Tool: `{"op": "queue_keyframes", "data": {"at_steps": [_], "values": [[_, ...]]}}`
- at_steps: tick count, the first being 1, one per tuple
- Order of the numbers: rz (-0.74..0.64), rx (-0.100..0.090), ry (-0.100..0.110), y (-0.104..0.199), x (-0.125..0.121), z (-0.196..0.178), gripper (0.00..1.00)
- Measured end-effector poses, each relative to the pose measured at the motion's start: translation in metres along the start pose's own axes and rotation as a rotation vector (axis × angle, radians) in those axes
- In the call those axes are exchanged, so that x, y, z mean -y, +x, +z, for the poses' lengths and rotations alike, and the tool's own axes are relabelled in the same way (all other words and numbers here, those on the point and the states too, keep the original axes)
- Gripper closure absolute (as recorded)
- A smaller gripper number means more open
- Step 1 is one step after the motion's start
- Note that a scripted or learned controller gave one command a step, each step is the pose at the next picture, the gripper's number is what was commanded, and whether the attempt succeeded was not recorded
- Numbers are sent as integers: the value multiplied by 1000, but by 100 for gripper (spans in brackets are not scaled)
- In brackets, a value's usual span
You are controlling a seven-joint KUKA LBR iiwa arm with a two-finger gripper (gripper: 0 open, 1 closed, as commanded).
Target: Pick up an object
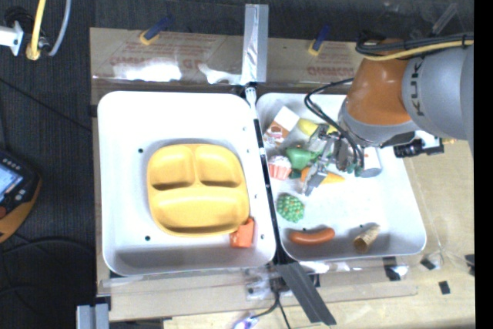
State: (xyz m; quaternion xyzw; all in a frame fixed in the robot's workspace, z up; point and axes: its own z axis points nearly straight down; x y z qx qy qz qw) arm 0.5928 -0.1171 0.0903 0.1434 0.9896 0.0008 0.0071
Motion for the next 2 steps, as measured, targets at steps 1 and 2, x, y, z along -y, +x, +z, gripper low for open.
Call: {"op": "queue_keyframes", "data": {"at_steps": [1, 2], "values": [[-2, 5, 3, -2, 0, -11, 100], [260, -11, 6, 0, -48, -127, 100]]}}
